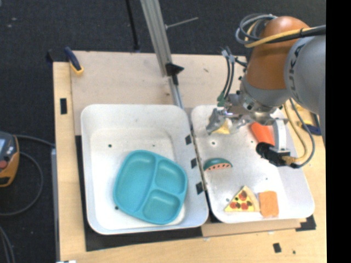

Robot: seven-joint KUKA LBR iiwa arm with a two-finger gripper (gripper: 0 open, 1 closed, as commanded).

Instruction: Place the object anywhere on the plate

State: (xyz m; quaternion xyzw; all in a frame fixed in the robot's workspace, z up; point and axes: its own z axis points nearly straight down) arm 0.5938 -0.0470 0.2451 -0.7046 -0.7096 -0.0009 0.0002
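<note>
- The grey arm with its orange band [274, 48] reached in from the right and hung over the far end of the right-hand shallow white bin [290, 201].
- Its two-finger gripper [219, 122] sat low at that bin's upper left corner, right at a small yellow object [223, 128] that peeked out beneath the fingertips.
- Whether the claw was open or closed on that yellow piece I could not tell; the wrist and cables hid the gap, so no grasp could be claimed.
- Other toy foods lay in the same bin: a watermelon slice with green rind [218, 164] near the left wall, a triangular pizza slice with red dots [242, 200] and an orange rectangular block [268, 204] near the front, and an orange-red carrot-like piece [262, 131] just beside the wrist.
- The turquoise plastic plate with three compartments [150, 186] lay in the left-hand white bin [93, 119], bare, well apart from the gripper.
- In my judgement the step in hand was the pick: the arm was at the yellow object, and nothing had yet reached the plate.
- The next move would call for a firm closure on the piece, a lift clear of the bin walls, a carry leftward over the divide between bins, then a release above any compartment of the plate.
- The risk was a slip at the corner, where the bin wall crowded the fingers.
</note>
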